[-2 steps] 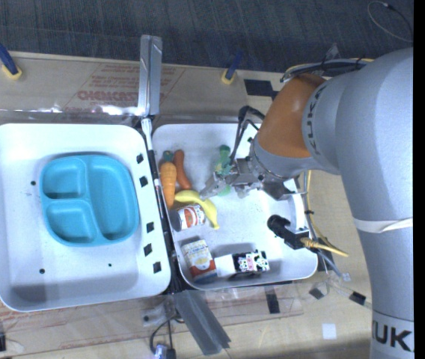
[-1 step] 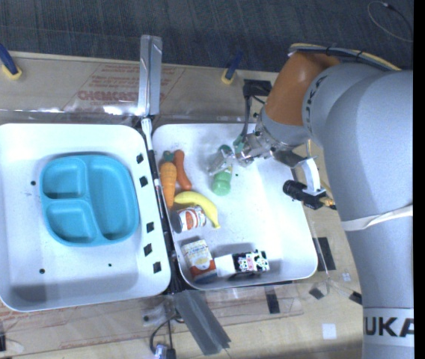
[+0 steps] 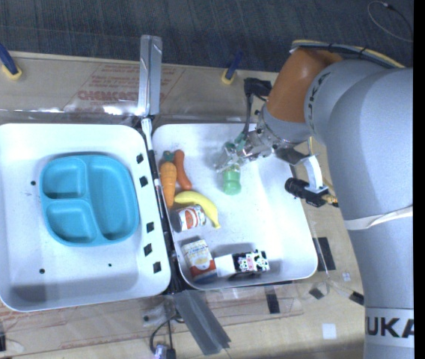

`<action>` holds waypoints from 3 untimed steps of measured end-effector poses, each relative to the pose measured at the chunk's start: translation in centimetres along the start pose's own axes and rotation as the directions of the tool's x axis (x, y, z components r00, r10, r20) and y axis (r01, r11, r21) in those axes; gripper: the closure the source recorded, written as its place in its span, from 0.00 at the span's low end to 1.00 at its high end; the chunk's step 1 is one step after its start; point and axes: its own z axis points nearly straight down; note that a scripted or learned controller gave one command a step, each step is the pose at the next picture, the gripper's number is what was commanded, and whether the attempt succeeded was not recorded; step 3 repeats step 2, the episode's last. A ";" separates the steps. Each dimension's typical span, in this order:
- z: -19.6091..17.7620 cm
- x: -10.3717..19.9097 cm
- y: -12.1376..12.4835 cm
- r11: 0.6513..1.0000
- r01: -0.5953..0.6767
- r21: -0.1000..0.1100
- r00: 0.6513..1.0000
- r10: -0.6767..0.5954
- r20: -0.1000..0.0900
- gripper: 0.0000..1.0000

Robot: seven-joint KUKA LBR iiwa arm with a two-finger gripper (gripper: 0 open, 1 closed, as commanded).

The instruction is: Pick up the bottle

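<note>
1. The small green translucent plastic bottle [image 3: 231, 179] is lying in the upper part of the right shallow white bin [image 3: 287, 230], apart from the other items there

2. The two-finger gripper [image 3: 241, 149] on the grey arm [image 3: 362, 148] is hovering right at the bottle's upper end; whether it is gripping the bottle, or how its fingers are standing, I cannot tell (glare and clutter are blurring that spot)

3. Judging progress: the reach is looking done, while a secure grasp and the lift are seeming left to do, since the bottle is appearing to rest on the bin floor

4. Readable writing: the letters "UKA" [image 3: 389, 326] are showing on the arm's base; the faint red print [image 3: 111, 84] on the board behind the bins is too blurred to read, as are the labels on the 2 cans [image 3: 192, 218] and the small carton [image 3: 251, 262]
</note>
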 end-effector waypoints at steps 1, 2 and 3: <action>-9.2 3.1 1.7 0.998 0.062 -0.003 0.998 -0.062 0.001 1.00; -9.2 -1.0 0.6 0.976 0.218 -0.004 0.976 -0.218 0.004 1.00; -9.2 -1.0 0.6 0.976 0.218 -0.004 0.976 -0.218 0.004 1.00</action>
